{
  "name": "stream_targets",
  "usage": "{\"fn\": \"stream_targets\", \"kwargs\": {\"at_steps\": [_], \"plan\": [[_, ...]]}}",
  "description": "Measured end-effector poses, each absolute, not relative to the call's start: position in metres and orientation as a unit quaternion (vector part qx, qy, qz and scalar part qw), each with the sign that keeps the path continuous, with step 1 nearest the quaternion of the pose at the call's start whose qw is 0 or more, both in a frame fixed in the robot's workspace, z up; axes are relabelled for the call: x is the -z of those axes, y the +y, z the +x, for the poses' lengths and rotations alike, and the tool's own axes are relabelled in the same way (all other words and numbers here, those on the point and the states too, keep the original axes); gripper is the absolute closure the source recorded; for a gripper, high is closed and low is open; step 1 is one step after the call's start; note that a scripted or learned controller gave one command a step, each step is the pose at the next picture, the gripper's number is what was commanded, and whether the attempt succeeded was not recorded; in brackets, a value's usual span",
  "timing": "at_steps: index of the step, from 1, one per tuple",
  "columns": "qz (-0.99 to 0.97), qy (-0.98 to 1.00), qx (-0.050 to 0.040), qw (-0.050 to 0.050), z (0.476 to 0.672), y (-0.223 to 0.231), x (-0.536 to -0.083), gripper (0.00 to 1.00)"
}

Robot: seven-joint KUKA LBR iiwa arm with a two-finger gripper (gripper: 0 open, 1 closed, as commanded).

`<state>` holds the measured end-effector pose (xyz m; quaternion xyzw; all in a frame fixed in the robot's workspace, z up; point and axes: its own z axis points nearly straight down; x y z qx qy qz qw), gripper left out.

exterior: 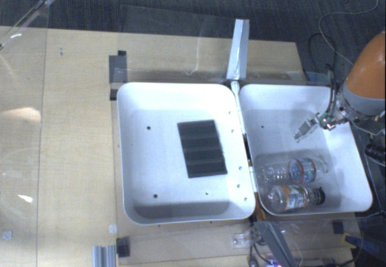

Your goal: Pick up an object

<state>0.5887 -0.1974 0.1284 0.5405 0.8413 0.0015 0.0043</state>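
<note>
Two clear bottles (294, 184) lie side by side at the near edge of the right bin (274, 106), long axes running left-right. Your gripper (309, 127) hangs just beyond them, toward the far side. Jaws: can't tell how open, nothing visibly held.

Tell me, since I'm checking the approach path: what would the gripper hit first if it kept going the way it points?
The gripper points left and downward over the right white bin. It would probably meet that bin's bare floor first, above the two clear plastic bottles; depth is hard to judge from this view.
</note>
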Motion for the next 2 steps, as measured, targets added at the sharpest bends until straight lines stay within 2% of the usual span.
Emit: {"fn": "stream_targets", "kwargs": {"at_steps": [1, 2], "plan": [[0.481, 0.877, -0.0017, 0.007, 0.506, -0.206, -0.09, 0.0], [0.58, 0.815, -0.0012, 0.004, 0.518, -0.205, -0.102, 0.0]]}}
